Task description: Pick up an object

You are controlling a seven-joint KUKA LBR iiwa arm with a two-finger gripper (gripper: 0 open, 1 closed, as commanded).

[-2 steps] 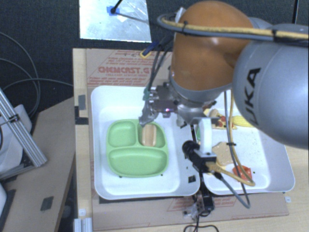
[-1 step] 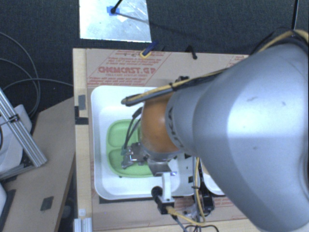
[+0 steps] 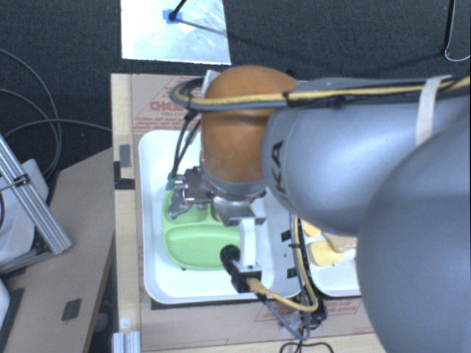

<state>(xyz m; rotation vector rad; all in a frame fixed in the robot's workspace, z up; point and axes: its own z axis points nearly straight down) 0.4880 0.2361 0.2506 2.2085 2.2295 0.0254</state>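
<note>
One green thing (image 3: 193,243) lies in the left bin (image 3: 151,219), a smooth, rounded, pale lime shape with a soft plastic sheen and a raised rim along its top; its right part is hidden under the arm's wrist. The bin is shallow, white and glossy, with rounded corners. The arm (image 3: 353,190) comes over the bin from the right: a broad matte grey shell, then a bulbous orange band (image 3: 235,120) above the bin's far half, then a dull metal wrist block. The hand (image 3: 193,206) sits low inside the bin, right over the green thing's upper edge; whether its fingers are apart or closed I cannot tell, since the wrist covers them. A yellow cable (image 3: 294,93) and black cables run along the arm and loop down past the bin's near rim. To the right of the bin, in the second bin (image 3: 338,289), a pale yellow lump (image 3: 327,252) shows beneath the arm. The bench (image 3: 147,101) around the bin is flat brown cardboard with red print.
</note>
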